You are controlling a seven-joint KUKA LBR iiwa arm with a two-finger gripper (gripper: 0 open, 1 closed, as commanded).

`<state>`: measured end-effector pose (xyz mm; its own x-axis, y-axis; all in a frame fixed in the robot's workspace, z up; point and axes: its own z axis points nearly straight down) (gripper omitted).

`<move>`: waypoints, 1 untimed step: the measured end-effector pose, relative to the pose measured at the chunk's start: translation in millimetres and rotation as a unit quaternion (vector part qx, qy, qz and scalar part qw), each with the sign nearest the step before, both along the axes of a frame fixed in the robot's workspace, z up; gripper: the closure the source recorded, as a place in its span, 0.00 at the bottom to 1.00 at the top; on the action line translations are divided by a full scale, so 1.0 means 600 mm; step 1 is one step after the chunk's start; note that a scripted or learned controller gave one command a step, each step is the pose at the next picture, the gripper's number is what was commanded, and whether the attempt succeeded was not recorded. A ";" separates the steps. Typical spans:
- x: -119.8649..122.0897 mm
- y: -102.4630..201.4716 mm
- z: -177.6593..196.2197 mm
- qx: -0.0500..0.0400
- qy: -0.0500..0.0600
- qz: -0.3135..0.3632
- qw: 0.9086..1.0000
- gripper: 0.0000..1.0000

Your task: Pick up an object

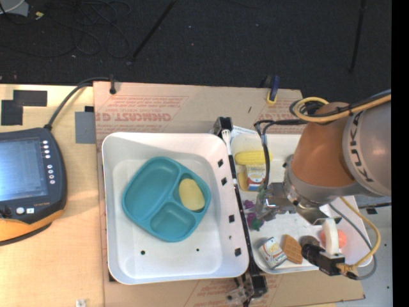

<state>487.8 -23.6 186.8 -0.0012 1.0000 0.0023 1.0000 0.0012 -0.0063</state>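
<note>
My gripper reaches down into the left part of the right bin, and the grey and orange arm covers much of that bin. Just below the gripper lies a purple bunch like grapes. A yellow corn cob and a small yellow and red box lie just behind it. Near the front of the bin are a small white carton, a brown biscuit-like piece and a pink and white item. Nothing is visibly held.
The left bin holds a teal divided plate with a pale yellow rounded item in its right compartment. A black divider runs between the bins. A teach pendant lies on the bench at far left.
</note>
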 end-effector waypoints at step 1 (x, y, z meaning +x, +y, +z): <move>0.020 0.034 0.000 -0.001 -0.001 0.000 1.000 1.00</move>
